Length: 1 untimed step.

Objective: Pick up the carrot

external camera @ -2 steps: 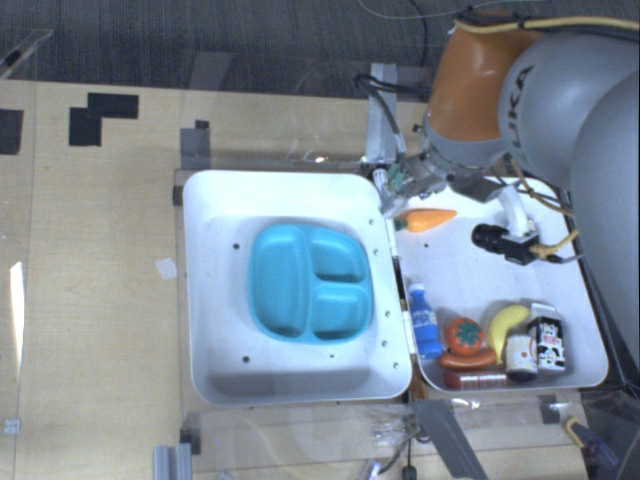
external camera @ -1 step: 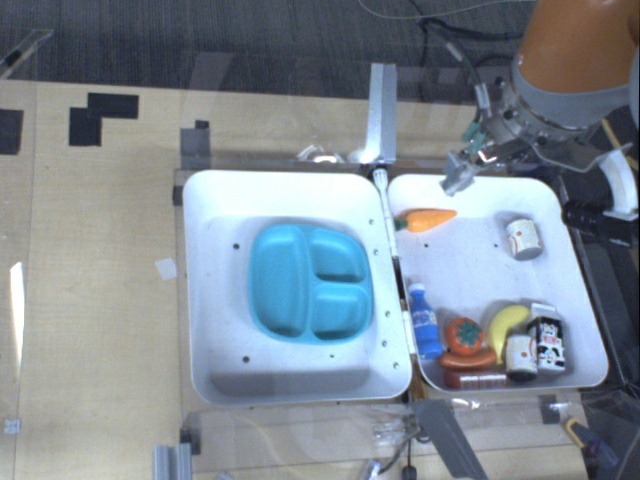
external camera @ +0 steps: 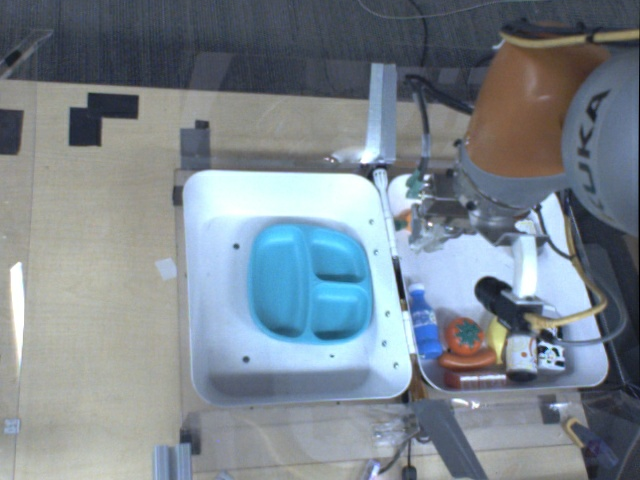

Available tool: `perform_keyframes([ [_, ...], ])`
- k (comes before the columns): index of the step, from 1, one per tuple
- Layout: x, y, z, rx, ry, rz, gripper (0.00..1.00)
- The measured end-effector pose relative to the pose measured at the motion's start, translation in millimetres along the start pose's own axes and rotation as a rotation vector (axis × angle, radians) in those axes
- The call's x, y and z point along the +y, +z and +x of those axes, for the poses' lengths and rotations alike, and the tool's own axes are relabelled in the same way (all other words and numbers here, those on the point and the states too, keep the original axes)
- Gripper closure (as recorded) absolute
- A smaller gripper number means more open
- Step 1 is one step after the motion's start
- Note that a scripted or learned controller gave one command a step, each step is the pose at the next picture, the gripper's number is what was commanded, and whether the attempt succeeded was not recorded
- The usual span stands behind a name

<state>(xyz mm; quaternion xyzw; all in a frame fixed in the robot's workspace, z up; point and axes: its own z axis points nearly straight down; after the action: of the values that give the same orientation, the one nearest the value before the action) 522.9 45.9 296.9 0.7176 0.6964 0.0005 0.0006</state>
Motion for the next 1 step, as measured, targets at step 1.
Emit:
perform_keyframes([
  [1, 28.2, -56.6, -6.3, 0.0, -0.062, -0.003, 1.0],
])
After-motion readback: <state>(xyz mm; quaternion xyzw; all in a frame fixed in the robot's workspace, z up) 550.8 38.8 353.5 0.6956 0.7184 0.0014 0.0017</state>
